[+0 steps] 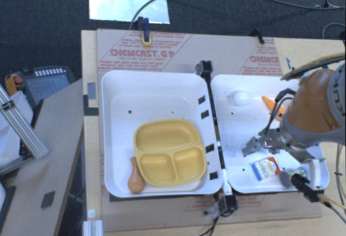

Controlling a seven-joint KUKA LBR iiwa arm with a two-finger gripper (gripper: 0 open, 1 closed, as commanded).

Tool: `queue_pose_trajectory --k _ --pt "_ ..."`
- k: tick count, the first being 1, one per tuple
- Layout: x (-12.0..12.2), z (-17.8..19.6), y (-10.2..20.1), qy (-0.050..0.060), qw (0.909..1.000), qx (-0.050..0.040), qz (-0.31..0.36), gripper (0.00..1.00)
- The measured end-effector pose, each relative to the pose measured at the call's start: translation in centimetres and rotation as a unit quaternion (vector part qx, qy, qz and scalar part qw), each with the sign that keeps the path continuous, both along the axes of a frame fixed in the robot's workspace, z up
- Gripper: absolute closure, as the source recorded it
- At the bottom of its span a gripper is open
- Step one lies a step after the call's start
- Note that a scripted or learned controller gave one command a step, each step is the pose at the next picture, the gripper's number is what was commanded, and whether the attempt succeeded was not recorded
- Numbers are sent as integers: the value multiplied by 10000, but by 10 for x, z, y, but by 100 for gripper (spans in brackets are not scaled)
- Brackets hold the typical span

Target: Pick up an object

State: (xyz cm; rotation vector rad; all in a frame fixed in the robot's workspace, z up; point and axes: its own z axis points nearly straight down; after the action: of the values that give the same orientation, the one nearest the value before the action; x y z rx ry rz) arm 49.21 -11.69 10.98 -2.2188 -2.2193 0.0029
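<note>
The gripper [253,146] hangs over the middle of the right bin [231,121]; whether it is clenched or released cannot be told. A small blue, white and red packet [265,169] lies flat near that bin's front edge, just beside the gripper, with a white egg [241,98] near the back edge.

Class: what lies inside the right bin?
In the right bin: a white ball, an orange piece, a small packet and the gripper. The arm covers part of the floor.
</note>
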Motion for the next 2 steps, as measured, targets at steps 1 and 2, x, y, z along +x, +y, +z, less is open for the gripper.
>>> queue_pose_trajectory --k 1,2 --pt "0 -27 0 -13 10000 -1 2 0" --pt "2 -14 0 -32 10000 -4 6 100"
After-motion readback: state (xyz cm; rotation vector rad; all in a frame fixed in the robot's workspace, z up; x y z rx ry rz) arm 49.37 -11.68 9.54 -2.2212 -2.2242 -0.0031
